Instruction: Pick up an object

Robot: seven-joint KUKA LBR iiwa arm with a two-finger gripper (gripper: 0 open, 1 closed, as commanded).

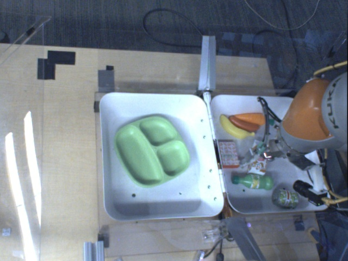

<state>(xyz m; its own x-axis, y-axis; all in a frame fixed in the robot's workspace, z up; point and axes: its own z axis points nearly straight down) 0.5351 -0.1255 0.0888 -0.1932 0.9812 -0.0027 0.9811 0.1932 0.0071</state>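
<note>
Camera view: bottle [253, 181], can [285, 197], banana [235, 127] crowd gripper [260, 157]

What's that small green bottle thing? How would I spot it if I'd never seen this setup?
Look at the right bin, where the arm reaches in. Near its front wall lies a small bottle on its side, just below the gripper. It is the only bright green item there, unlike the yellow banana and the orange carrot at the back.

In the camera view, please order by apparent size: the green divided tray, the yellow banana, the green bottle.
1. Green plastic divided tray, clearly largest.
2. and 3. Yellow toy banana and small green bottle look alike in size, and the banana is partly covered; I cannot rank them.
</note>
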